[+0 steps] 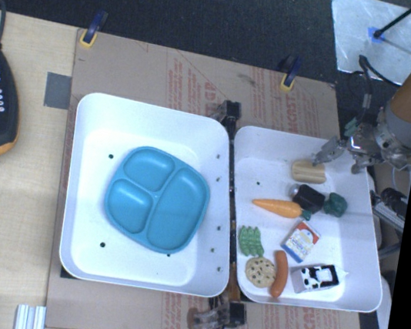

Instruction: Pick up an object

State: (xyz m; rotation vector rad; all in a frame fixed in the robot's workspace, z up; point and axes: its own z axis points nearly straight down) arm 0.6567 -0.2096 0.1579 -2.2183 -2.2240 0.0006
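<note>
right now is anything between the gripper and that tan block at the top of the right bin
Nothing visible. The gripper hangs just above and right of the tan block, with bare bin floor between them. The black piece and carrot lie on the block's far side.

A tan, loaf-shaped toy bread piece [308, 171] lay flat near the far edge of the right white bin [370, 262]. Just beside it, toward the bin's middle, lay a black block [309, 195] and an orange carrot [277, 207].

Grey metal wrist with an orange band above it, upper right of the frame. Ends in a gripper [338, 148] with 2 thin grey fingers. Dark cable looped beside the wrist.
</note>
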